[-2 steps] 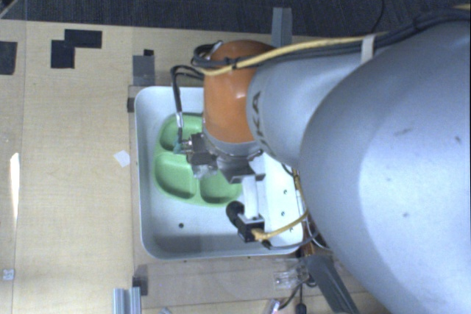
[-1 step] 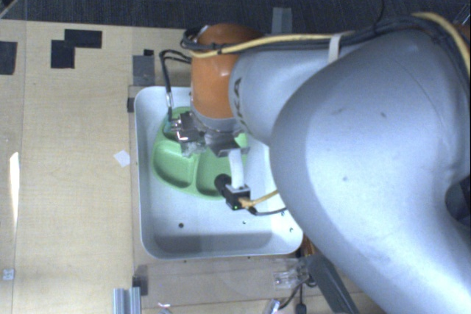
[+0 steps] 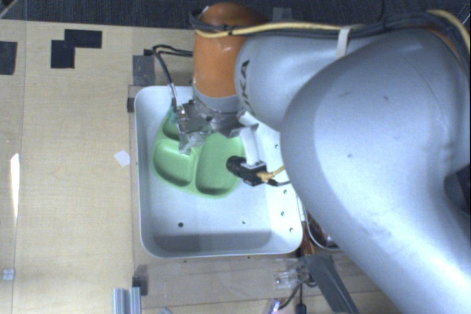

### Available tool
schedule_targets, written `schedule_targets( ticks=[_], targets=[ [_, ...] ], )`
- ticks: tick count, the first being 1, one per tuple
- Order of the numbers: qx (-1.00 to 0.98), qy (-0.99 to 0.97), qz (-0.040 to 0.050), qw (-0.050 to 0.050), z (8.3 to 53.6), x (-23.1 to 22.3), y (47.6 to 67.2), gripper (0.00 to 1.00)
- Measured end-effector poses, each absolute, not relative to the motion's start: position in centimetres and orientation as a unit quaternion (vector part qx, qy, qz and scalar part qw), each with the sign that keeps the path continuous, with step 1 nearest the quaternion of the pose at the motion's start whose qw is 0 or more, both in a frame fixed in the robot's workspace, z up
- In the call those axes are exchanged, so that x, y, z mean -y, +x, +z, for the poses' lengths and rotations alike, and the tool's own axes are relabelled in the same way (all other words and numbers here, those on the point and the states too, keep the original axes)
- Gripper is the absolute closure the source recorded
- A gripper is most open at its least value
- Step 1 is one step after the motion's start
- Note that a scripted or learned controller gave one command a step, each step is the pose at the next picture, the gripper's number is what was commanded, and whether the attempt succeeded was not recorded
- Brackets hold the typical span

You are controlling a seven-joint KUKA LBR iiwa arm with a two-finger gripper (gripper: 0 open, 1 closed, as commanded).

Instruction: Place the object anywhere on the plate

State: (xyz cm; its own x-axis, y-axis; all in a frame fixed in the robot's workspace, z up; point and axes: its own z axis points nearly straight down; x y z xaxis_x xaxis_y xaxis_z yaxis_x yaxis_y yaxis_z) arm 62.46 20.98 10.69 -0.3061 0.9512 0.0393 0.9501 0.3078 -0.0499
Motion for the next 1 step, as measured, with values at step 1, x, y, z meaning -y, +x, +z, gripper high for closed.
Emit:
schedule_targets(
  ticks=[1],
  targets=[
    [0.809, -0.584, 0.0295, 0.048, 9.54, -22.87, 64.75, 1.00]
  ],
)
